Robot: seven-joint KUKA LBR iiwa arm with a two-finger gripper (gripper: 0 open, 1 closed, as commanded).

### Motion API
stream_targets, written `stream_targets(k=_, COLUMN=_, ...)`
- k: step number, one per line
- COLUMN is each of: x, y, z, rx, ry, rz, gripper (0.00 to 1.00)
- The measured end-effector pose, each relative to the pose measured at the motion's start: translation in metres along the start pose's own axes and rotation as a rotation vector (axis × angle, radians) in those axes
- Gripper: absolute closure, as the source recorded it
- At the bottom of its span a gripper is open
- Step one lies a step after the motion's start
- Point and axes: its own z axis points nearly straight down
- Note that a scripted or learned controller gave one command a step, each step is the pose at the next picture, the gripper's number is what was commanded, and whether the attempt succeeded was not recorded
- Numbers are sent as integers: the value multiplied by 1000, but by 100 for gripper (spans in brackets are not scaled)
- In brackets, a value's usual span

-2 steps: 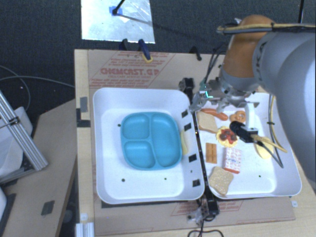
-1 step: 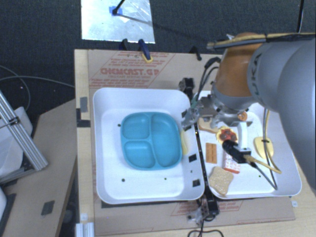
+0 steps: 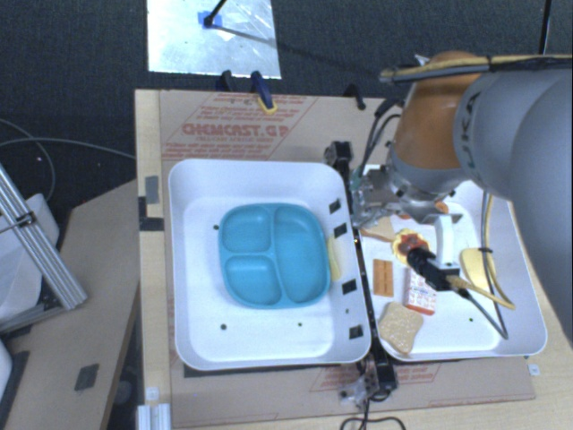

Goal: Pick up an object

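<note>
My gripper (image 3: 365, 202) hangs low over the far left corner of the right bin (image 3: 519, 330), under the grey arm with its orange band. Just below it lie a tan toast-like piece (image 3: 380, 231) and a small red and yellow item (image 3: 410, 240). Further toward the front are an orange waffle strip (image 3: 382, 278), a white and red packet (image 3: 419, 294) and a slice of bread (image 3: 400, 327). A yellow banana (image 3: 483, 278) and a white piece (image 3: 445, 237) lie to the right. Nothing shows between the fingers.
The left bin (image 3: 197, 330) holds a blue divided plate (image 3: 273, 254), with a pale yellow item (image 3: 335, 258) at the plate's right side. The wall between the two bins (image 3: 358, 276) runs close to the gripper.
</note>
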Motion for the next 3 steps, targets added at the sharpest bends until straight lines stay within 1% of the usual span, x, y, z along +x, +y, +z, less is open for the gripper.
stream_targets(k=1, x=-16, y=-56, z=-3, rx=5, ry=-1, rz=10, gripper=100)
stream_targets(k=2, x=47, y=-63, z=-66, rx=-3, ry=4, rz=-2, gripper=100)
stream_targets(k=3, x=27, y=-89, z=-216, rx=-17, ry=3, rz=5, gripper=100)
